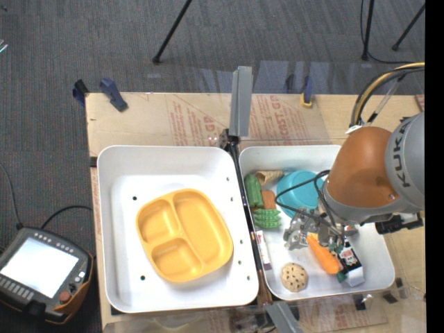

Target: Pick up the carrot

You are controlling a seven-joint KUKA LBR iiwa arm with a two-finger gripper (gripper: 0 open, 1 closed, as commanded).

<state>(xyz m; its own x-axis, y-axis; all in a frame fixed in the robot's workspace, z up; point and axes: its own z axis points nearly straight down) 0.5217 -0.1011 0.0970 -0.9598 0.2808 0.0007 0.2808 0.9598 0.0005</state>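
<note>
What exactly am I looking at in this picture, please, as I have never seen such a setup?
This is one camera fixed above a bench, looking down at a slant. The grey robot arm with an orange band reaches in from the right; its gripper hangs over the right shallow white bin. That bin holds an orange carrot, a round speckled cookie, a teal bowl and green toy vegetables. The left white bin holds a yellow divided plastic plate. I cannot tell whether anything is held.

Grey carpet floor (83,33), plywood bench (173,116), tripod legs (177,23)
</note>
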